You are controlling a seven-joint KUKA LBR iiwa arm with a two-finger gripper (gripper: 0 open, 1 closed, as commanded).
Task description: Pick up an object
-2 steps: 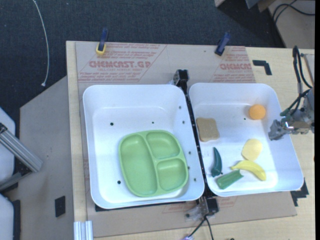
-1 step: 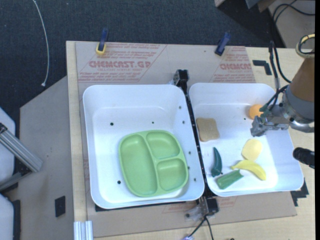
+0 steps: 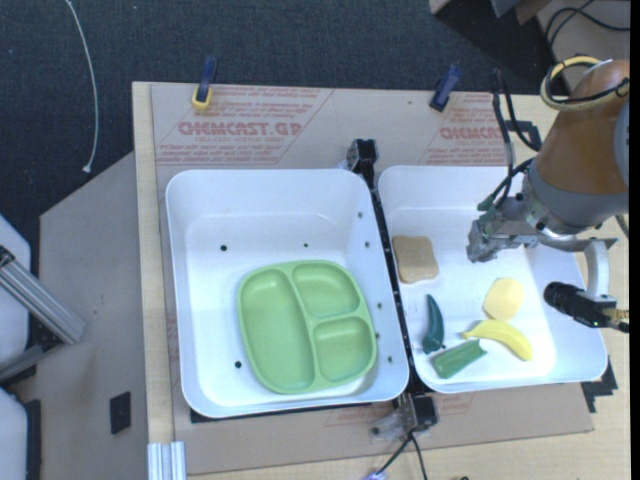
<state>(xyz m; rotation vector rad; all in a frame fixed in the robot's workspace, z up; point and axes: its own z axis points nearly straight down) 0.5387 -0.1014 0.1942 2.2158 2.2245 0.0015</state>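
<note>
The right bin (image 3: 450, 188) holds a tan bread slice (image 3: 415, 258), a dark green pepper (image 3: 433, 325), a green block (image 3: 458, 359), a yellow banana (image 3: 505, 339) and a pale yellow lemon-like piece (image 3: 503, 297). My gripper (image 3: 487, 245) hangs over the right bin's middle, right of the bread slice and above the lemon piece. I see nothing between its fingers.
The left bin (image 3: 200, 208) carries a green divided plate (image 3: 303, 324). Black clamps sit between the bins at the back (image 3: 362, 154) and front (image 3: 418, 410). Blue clips (image 3: 445, 87) hold the cardboard at the far edge.
</note>
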